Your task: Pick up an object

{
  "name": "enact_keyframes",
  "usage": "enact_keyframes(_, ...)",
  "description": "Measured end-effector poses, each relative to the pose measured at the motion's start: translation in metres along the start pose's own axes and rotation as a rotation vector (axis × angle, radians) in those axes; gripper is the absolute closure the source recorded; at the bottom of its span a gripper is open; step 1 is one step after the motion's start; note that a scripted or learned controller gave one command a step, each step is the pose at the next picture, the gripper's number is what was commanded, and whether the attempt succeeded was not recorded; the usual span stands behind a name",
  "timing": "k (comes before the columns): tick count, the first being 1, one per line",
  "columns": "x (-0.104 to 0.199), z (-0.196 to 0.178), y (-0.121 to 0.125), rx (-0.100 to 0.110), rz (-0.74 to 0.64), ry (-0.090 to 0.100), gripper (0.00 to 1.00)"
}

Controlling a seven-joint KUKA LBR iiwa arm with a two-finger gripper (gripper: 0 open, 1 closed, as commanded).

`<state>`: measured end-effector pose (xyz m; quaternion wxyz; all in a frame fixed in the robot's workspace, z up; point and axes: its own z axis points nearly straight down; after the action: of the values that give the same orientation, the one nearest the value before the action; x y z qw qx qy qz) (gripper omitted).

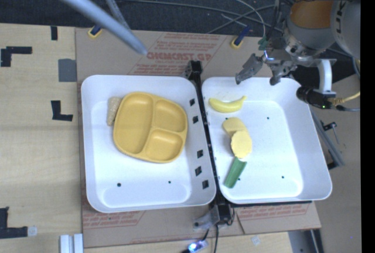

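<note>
Nearest to the camera, along the front edge of the desk, are the lower rims of the two white bins. In the right bin point(293, 187) a short green piece point(235, 172), probably a cucumber, lies tilted close to the bin's left wall. Just behind it are two pale yellow round pieces point(238, 137), which touch each other, and the nearer one also touches the top end of the green piece. Further back, near the rear left corner of this bin, a yellow banana point(227, 104) lies alone, apart from the round pieces. The left bin point(99, 175) carries a yellow divided plate point(150, 127) with a beige sponge-like piece point(112, 111) half hidden at its left side.

The pincer point(262, 70) hangs over the rear rim of the right bin, its two fingers spread and nothing between them. No object is picked yet.

In my judgement, the banana is the best choice: it is the closest to the pincer and it has free space around it. The pincer should come down a little forward and to the left, with the fingers on both sides of the banana's narrow width, across its length, not along it. It should close only when the fingers are low enough, near the bin floor. The round pieces are flat and touch each other, so they seem more difficult to catch.
</note>
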<state>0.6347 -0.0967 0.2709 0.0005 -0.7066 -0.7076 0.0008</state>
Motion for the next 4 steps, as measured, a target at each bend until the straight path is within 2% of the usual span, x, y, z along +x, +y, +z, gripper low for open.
enact_keyframes(1, 0.008, 0.049, -0.005, 0.004, 0.000, 0.000, 0.00)
enact_keyframes(3, -0.005, 0.164, -0.019, 0.006, 0.001, 0.000, 0.00)
enact_keyframes(4, -0.003, 0.150, -0.017, 0.002, -0.002, 0.000, 1.00)
